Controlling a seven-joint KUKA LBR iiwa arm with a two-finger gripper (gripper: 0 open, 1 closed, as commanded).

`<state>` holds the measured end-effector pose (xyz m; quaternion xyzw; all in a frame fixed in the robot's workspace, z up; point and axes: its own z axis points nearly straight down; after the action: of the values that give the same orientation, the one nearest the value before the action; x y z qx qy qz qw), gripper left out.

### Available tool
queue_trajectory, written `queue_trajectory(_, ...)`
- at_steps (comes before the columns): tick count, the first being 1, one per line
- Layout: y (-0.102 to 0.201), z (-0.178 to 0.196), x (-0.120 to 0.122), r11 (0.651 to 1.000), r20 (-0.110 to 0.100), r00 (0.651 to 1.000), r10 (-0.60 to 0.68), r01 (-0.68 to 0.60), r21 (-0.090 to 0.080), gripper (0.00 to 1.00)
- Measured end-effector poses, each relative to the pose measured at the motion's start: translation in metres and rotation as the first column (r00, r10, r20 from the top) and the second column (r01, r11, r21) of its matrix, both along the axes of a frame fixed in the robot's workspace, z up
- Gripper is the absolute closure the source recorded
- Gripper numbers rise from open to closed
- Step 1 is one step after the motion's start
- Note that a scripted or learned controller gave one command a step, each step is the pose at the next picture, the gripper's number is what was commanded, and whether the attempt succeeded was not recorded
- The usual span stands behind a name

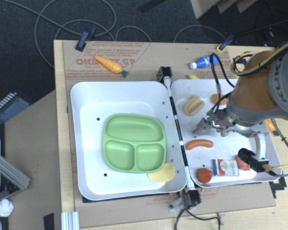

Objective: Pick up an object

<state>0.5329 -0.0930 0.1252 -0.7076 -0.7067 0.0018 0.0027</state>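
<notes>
The left bin (86, 104) holds a green divided tray (134, 143) with a yellow piece (162, 174) at its lower edge. In the right bin (182, 87), the gripper (202, 126) hangs, fingers apart and holding nothing, between a tan block (193, 105) and a sausage (199, 144); a red tomato (204, 175) and small carton (225, 167) lie nearer the front.

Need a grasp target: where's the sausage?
The sausage lies in the right bin, near its left wall, just below the gripper.

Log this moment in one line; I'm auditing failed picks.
pincer low in right bin | above hot dog | nothing visibly held | green tray in left bin
</notes>
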Motion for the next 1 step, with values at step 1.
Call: queue_trajectory(1, -0.006, -0.0412, -0.0128, 1.0, 0.004, 1.0, 0.0, 0.0, 0.0, 0.0)
